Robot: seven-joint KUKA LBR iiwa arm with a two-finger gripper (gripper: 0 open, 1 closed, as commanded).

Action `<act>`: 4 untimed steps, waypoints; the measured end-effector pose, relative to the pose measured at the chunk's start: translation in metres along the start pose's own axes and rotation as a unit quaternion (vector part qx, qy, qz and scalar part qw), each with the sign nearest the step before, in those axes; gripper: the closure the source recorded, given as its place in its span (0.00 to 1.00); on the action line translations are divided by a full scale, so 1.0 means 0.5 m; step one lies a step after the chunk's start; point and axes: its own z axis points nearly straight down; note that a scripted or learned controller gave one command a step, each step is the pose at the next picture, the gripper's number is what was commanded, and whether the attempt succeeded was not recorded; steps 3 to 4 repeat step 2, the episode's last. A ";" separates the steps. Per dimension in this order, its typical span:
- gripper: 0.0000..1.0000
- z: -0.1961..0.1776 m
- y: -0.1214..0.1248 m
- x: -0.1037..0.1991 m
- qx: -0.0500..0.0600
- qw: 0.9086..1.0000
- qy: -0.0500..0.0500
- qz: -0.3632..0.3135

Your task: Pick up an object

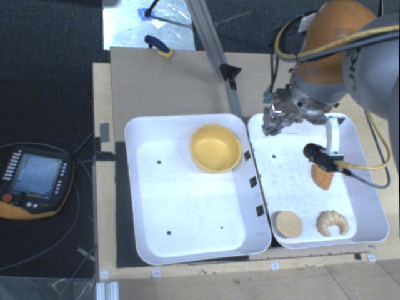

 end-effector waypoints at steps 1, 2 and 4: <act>1.00 0.013 -0.053 0.079 0.000 1.000 0.000 0.000; 1.00 0.007 -0.075 0.174 0.000 1.000 0.000 0.000; 1.00 0.007 -0.075 0.174 0.000 1.000 0.000 0.000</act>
